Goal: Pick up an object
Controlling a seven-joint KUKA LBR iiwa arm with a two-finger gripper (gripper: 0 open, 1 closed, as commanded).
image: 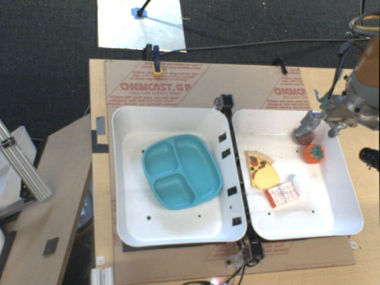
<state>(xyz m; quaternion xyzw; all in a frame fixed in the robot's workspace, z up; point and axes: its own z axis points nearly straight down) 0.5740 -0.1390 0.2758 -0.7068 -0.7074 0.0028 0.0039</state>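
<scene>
The thing nearest to being picked is a small dark red object, in the right bin near its far wall. The gripper is directly over it, reaching in from the right, and one grey finger comes down onto the object's upper side. So the object lies just below and a little to the left of the gripper, almost touching it or touching it; I cannot tell which. Whether the fingers are spread or closed, I also cannot tell, and I do not see the object held between them. The object looks roundish, so I cannot name a long axis or a pointing direction.

Just right of this object and a bit nearer the camera is a toy tomato. Further toward the camera and left lie a pizza slice, a yellow round piece and a small red-and-white box. In the left bin rests a blue divided plate.
</scene>
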